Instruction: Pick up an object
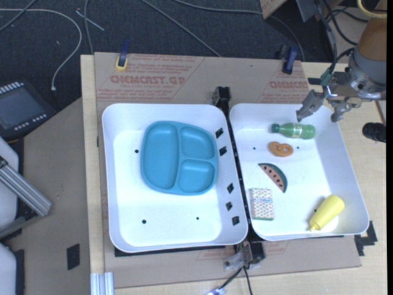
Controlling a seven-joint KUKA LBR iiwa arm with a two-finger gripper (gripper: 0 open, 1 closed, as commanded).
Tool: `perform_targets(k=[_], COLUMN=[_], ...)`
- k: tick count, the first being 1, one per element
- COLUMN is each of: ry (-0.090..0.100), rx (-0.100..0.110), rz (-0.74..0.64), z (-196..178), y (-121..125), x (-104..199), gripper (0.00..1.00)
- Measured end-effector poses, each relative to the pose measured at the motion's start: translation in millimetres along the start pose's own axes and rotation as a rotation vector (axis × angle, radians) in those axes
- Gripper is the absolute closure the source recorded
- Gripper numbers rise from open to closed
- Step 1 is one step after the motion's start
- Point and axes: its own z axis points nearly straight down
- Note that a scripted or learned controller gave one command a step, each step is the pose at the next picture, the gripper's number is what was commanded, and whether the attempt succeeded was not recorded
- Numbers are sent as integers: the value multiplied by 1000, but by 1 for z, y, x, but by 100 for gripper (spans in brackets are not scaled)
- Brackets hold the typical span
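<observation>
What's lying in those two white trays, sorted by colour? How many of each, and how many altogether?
Blue: 1, the divided plate in the left bin
Green: 1, the bottle
Orange-brown: 1, the pretzel
Red and green: 1, the watermelon slice
White, patterned: 1, the small box
Yellow: 1, the squeeze bottle
Total: 6, five of them in the right bin

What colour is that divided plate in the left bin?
Light blue, seen best in the camera view: the divided plate.

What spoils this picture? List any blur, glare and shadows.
Camera view: lighting is even and shadows soft, a faint one under the yellow bottle; the white bins look bright but keep detail; the tool is slightly blurred; the green bottle and blue plate are sharp.
</observation>
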Motion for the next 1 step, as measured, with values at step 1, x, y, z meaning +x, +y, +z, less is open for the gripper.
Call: perform_targets(k=[1], ry=[-2], rx=[-14], rz=[-3], z=[-8], y=[2], x=[1], gripper=[0])
